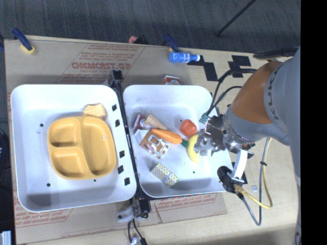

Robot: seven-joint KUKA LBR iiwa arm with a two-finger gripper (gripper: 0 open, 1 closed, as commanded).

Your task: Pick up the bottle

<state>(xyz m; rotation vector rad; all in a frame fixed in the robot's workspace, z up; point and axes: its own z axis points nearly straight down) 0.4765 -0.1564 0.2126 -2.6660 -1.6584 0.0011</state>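
Blue plastic bottle (183,57): lying on its side on the cardboard-covered bench (76,60), beyond the far rim of the right white bin (168,93), well apart from the gripper (203,146). Gripper low over that bin's right side, just beside a yellow banana-shaped toy (193,151); claw state impossible to tell. Nearby: red tomato toy (188,127), orange carrot toy (165,135). Left white bin (30,101) bearing a yellow divided tray (82,148).

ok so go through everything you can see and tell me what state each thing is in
bottle: lying on its side on the bench, outside both bins
yellow tray: flat in the left bin, right way up
carrot: lying in the right bin
gripper: low in the right bin, by the banana
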